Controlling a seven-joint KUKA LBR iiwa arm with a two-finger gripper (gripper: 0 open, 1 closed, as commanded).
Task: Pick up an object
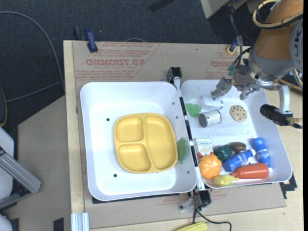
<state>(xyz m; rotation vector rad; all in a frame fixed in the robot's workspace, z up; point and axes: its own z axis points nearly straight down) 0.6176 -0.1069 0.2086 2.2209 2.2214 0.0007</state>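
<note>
Bench: a board [144, 57] printed with red lettering carries the two bins; a blue clamp [90, 39] grips its far left corner.
Room: dark carpet [120, 13] lies beyond the board, with a pale cable curving across it at far left.
Left bin [96, 105]: white, holding a yellow divided tray [144, 142] with three compartments; a green leaf-shaped piece [183, 150] lies at the tray's right edge, against the wall shared with the other bin.
Right bin [276, 143]: white, holding the loose objects.
Arm: grey with an orange band [276, 30], entering from the right above the far end of the right bin.
Gripper [234, 86]: fingers spread apart, nothing between them, hanging over the far part of the right bin.
Nearest objects: a small silver can [210, 118] lying on its side, just nearside and left of the gripper; a round speckled cookie [238, 112] just nearside of it; a green piece [193, 110] by the bin's left wall.
Near-end cluster: well apart from the gripper, an orange [210, 166], a yellow banana [226, 179], a red item [251, 171], a blue bottle [239, 160], a second blue item [260, 147], a dark green item [223, 152], a dark brown one [237, 146] and a small carton [204, 145], packed touching one another.
</note>
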